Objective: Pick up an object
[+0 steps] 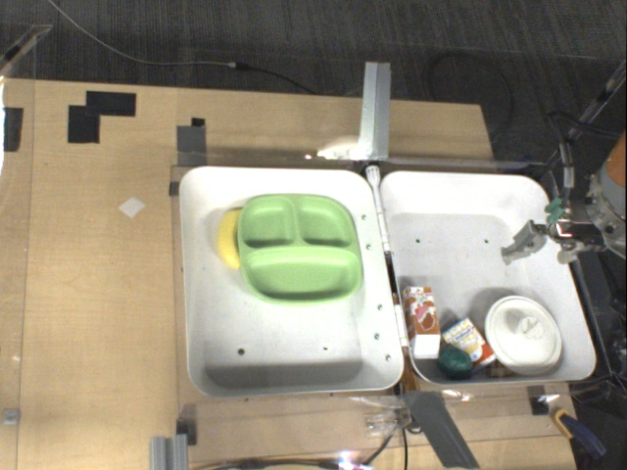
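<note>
Gripper (524, 243) over right white shallow bin (460, 204), jaws' state unclear.
Round white bowl (523, 333) near it; green divided plastic tray (298, 246) in left bin (274, 360).

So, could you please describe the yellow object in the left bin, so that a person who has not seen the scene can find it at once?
Look at the left bin, which holds a large green divided tray. At the tray's left edge a small yellow object sticks out, partly hidden beneath the tray. It is the one yellow thing in that bin.
</note>
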Motion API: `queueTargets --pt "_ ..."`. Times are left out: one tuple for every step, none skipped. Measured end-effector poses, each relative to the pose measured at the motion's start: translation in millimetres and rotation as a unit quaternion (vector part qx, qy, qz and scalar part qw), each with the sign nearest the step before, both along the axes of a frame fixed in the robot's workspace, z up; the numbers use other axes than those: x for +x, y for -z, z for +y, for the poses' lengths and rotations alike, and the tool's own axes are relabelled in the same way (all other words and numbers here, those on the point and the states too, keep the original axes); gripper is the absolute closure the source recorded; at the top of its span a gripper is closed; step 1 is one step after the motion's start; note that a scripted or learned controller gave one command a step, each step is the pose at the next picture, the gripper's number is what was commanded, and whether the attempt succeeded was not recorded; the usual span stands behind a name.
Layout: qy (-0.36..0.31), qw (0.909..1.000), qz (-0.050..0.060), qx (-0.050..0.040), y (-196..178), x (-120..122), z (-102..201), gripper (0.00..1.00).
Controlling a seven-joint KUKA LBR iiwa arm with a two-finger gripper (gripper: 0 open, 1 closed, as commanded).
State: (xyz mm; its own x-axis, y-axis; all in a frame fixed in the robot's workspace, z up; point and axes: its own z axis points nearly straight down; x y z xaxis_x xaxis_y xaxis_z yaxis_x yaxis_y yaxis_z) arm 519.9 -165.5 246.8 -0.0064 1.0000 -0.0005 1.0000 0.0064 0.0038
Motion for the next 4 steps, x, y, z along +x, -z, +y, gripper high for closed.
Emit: queueTargets --pt "-0.033 0.9995 -0.002 -0.0002 127.2 -11.6 52.9 0.0" --pt "-0.026 0.9997 -0.001 0.0001 78.0 3.8 63.4 0.0" --pt "-0.035 0.9993 -0.011 -0.0027 130.6 -25.6 60.7 0.0" --pt "-0.173 0.9848 -0.006 -0.0044 157.9 -28.2 16.3 0.0"
